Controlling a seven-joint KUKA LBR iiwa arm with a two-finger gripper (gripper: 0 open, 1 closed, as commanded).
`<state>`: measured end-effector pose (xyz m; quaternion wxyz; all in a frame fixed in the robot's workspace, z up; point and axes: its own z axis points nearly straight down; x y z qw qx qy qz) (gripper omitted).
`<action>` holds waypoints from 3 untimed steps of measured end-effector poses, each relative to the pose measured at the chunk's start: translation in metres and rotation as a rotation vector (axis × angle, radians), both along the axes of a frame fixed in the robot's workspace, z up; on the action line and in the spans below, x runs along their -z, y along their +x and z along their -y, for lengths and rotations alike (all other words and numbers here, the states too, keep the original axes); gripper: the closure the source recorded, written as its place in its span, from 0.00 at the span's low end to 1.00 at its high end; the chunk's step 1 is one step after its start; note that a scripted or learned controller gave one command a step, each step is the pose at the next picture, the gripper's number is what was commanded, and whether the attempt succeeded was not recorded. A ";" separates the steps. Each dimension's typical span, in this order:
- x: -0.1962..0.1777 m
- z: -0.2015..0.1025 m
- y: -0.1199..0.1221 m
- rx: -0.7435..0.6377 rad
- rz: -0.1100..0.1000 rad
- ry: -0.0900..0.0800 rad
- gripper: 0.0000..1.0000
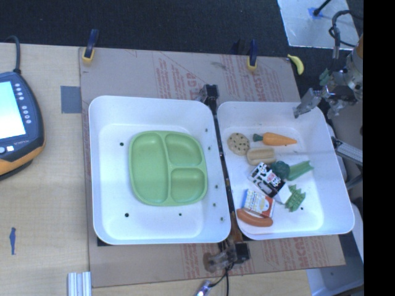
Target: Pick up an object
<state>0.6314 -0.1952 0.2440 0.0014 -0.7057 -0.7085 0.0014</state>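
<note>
Here the jaws (307, 106) hang over the right bin's (321, 221) far corner; their spread is unclear.

Single fixed camera, mounted above the bench (49, 184) and looking down at a slant. Both white bins lie in full view, side by side at mid-frame: the right bin (327, 165) just below and left of the claw (307, 106), the left bin (105, 165) well to the claw's left. The view stands far enough back to take in the bench margins and a dark floor strip (154, 8) beyond the far edge. The arm enters from the right.
</note>
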 end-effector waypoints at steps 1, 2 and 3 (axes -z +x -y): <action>0.143 -0.027 0.024 -0.001 -0.003 0.001 0.00; 0.153 -0.065 -0.016 -0.004 -0.001 -0.001 0.00; 0.089 -0.026 0.011 0.002 0.002 0.000 0.00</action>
